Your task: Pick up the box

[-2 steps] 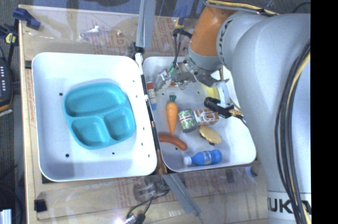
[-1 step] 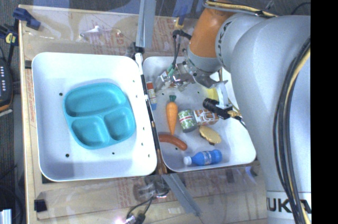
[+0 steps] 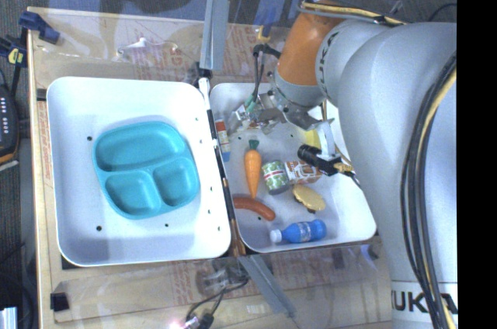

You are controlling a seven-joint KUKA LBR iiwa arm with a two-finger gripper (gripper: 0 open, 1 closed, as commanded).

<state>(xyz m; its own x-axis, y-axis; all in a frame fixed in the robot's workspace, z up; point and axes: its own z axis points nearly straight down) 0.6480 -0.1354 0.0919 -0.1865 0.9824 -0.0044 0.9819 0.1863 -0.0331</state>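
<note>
A wooden counter (image 3: pixel 116 44) carries two shallow white bins side by side: the left bin (image 3: pixel 66 164) holds one blue divided tray (image 3: pixel 146 168), and the right bin (image 3: pixel 353 223) holds the clutter. The arm (image 3: pixel 388 110) reaches into the far end of the right bin, where the pincer (image 3: pixel 260 112) sits low. I cannot tell its state.

No box can be made out for certain; a small printed item (image 3: pixel 222 130) against the bin's left wall may be it.

The main risk, as I judge it, is a grab at the wrong thing, since the items lie close together.

Counted there: one carrot (image 3: pixel 252 171), one sausage (image 3: pixel 253 206), one can (image 3: pixel 274 175), one bottle (image 3: pixel 300 232), one round cookie-like piece (image 3: pixel 309 198).
</note>
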